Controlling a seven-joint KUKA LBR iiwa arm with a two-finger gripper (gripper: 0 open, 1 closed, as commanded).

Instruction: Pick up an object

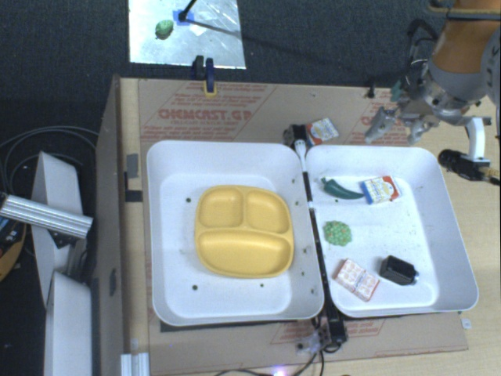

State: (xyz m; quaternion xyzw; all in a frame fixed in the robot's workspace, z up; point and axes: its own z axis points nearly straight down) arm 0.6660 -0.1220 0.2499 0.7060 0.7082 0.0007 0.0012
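Observation:
The right white bin (446, 233) holds several small things: a dark green curved piece (340, 187), a red, white and blue carton (380, 189), a round green textured ball (337, 232), a pink and white packet (356, 279) and a black block (398, 270). My gripper (397, 126) hangs above the back edge of this bin, behind the carton. Its fingers are spread open with nothing between them.
A yellow divided plate (243, 230) lies in the left bin (168, 210). A small packet (321, 130) lies on the cardboard behind the bins. A shiny metal sheet (188, 22) with a green lump (163, 28) lies at the far back.

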